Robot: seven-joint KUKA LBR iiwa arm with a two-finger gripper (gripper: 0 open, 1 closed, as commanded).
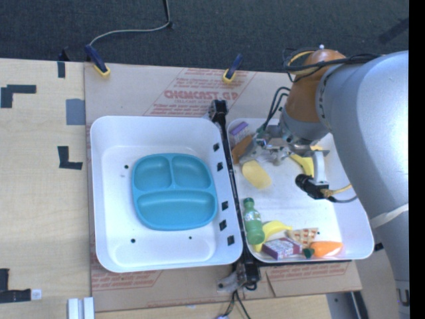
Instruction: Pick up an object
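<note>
The left bin [106, 178] holds a blue divided plate [175, 190], lying flat near its middle. Black clips [224, 178] run down the seam between the two bins.

In the right bin [355, 234], a green bottle [252, 222] lies along the left wall, near the front. Above it sits a yellow lemon [256, 175], and further back, near the top left corner, a brown item [240, 146] and a purple one [237, 127] lie together; what they are is too blurred to tell. Along the front edge, left to right: a banana [277, 229], a purple-and-white box [281, 248], a waffle [303, 235] and a carrot [324, 248], all close together.

The gripper [275, 153] hangs over the back of the right bin, just right of the lemon and apart from it. Whether it is spread or closed cannot be told. A second yellow piece [303, 163] lies just right of the gripper, partly hidden by the arm [372, 131].
</note>
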